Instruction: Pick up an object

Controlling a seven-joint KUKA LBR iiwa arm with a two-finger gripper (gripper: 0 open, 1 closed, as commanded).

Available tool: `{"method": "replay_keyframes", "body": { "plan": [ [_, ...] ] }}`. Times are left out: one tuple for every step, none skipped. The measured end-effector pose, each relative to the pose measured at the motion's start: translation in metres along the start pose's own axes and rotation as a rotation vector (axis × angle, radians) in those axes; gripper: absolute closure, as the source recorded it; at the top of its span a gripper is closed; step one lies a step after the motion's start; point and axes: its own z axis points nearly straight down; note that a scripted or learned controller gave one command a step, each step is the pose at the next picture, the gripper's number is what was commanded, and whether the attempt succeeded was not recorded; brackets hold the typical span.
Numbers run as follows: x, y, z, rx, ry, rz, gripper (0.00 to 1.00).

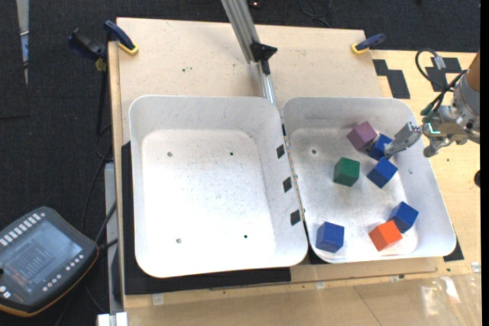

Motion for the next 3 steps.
{"method": "replay_keyframes", "body": {
  "plan": [
    [0.000, 0.001, -0.002, -0.004, -0.001, -0.001, 0.00],
    [0.003, 0.011, 0.053, 0.001, 0.000, -0.002, 0.00],
    [0.009, 0.019, 0.102, -0.009, -0.005, -0.001, 0.00]
  ]
}}
